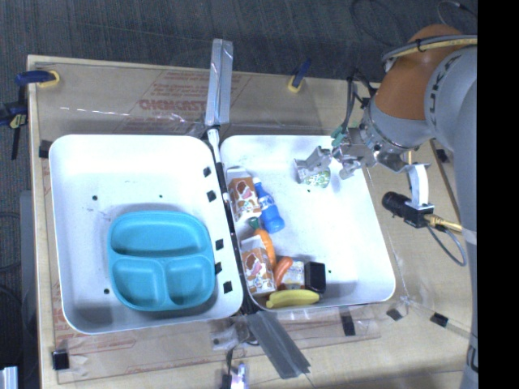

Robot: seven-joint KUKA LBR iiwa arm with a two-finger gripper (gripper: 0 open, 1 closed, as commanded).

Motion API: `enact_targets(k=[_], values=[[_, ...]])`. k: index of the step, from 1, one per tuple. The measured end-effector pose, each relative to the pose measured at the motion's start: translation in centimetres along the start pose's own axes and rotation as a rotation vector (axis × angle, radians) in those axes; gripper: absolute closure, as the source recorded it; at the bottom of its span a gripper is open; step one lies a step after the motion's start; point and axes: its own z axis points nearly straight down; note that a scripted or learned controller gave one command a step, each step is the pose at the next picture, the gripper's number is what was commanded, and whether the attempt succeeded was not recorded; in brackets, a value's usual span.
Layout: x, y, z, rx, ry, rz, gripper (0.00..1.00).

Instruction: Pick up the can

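- Camera view, the can: I can't pick out a plain can with any certainty. The likeliest candidates are the two brown printed cylinders lying against the divider wall of the right bin, one higher up and one lower down. Both seem to lie on their sides, long axes running roughly along the divider.
- Camera view, the neighbours: a blue bottle touches the upper cylinder; an orange piece, a dark block and a banana crowd the lower one.
- Camera view, the tool: the tool hangs over the far corner of the right bin, well apart from that cluster. The cylinders lie towards the divider and nearer the camera from it, so I'd judge a diagonal traverse comes next.
- Camera view, its state: something crinkly and silver-green sits right at the tip; whether it is clamped there or merely beneath, and how far apart the tool stands, I cannot tell.
- Camera view, the left bin: it carries a blue sectioned tray.
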Motion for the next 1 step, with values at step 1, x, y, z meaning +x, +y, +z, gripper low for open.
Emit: enact_targets(k=[1], values=[[0.9,4.12,9.75,-0.021,-0.008,-0.129,0.0]])
